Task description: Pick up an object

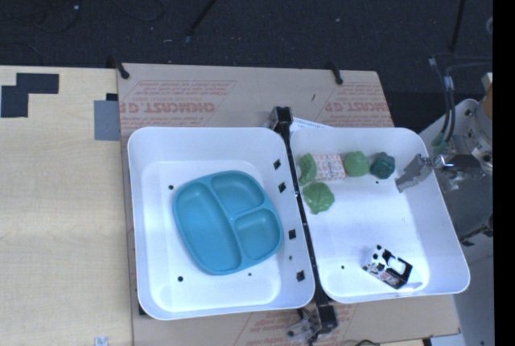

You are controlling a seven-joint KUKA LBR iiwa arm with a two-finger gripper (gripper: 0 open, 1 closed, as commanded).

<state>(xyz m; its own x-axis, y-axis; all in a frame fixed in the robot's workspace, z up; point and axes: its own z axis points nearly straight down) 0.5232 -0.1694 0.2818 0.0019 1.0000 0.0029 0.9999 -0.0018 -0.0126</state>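
Note:
The right bin (426,216) holds several small items along its far side: a green lump (306,168) by the divider, a bigger green lump (319,197) just in front of it, a pink-and-white patterned piece (329,166), a light green ball (356,164) and a dark teal ball (382,166). A black-and-white object (387,268) lies near the bin's front right corner. My gripper (413,174) hangs over the bin's right rim, a little right of the teal ball, with nothing seen in it.
The left bin (153,256) carries a blue divided plate (227,220). A black divider (293,208) runs between the bins. Cardboard (209,99) lies under both, and the wooden bench top (56,216) stretches to the left.

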